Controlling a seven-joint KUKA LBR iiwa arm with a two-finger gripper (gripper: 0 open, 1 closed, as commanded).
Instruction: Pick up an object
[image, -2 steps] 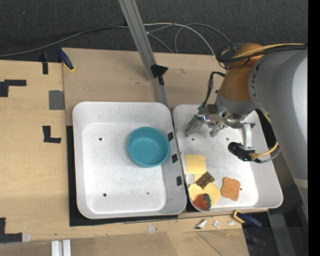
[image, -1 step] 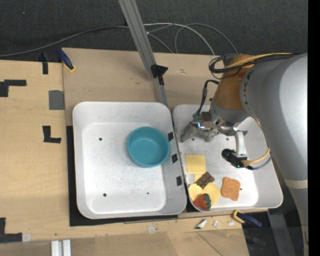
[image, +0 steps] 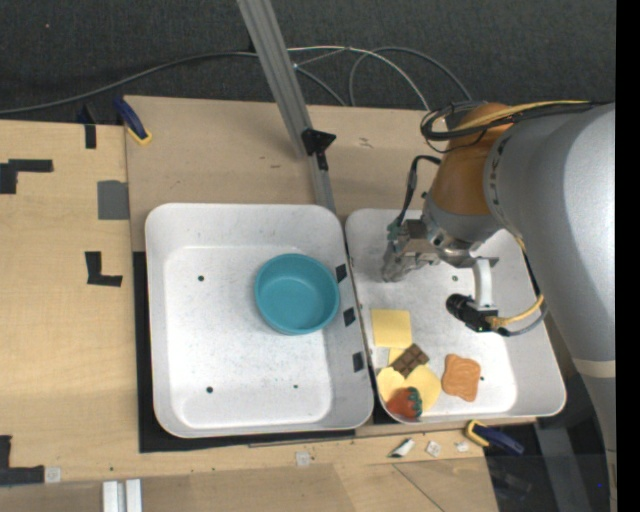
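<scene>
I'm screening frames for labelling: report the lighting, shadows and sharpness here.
Camera view: even, diffuse light; soft shadows under the blue bowl and around the end effector. No strong glare on the white bins. Bowl edges are crisp; the small food pieces near the yellow square look soft and low in detail.

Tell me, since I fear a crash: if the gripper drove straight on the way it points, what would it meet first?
The gripper points down at the right bin's bare floor, so probably the floor; the yellow block lies nearer the camera. Depth is unclear.

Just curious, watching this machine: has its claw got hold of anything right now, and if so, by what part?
Nothing is held. The gripper hangs over bare floor in the right bin, with nothing between its fingers.
</scene>
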